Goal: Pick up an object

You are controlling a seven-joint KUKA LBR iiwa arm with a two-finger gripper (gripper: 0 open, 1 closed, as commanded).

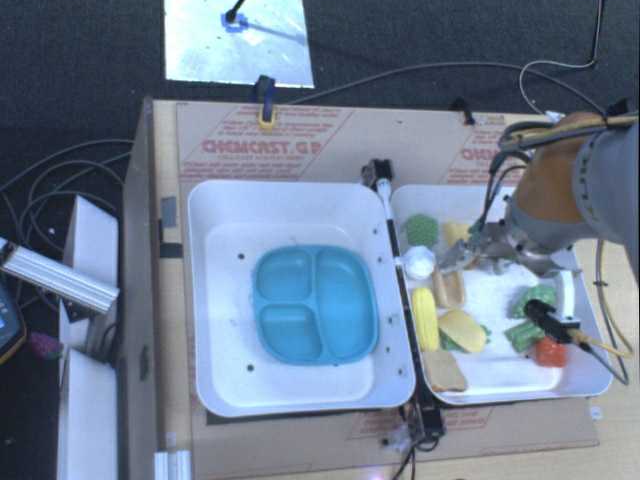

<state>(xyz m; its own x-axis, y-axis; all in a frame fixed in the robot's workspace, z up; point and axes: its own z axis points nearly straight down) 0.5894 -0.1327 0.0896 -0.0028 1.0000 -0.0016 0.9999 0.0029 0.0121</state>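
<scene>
White plastic walls of the right bin [585, 386] hem in a crowded heap: nearest the camera lies a tan bread slice [447, 371], behind it a yellow banana [425, 318] and a yellow wedge [462, 326], then a hot-dog bun [449, 289] and a white ball [418, 262], with a green piece [422, 230] at the far wall. The end effector [462, 255] hangs just behind the bun, and I cannot tell how it is set. Being so tightly packed, the toys could slip aside or come up two together.

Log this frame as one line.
arm: over right bin | claw: above hot dog | blue plate: left bin | grasp: unconfirmed
</scene>
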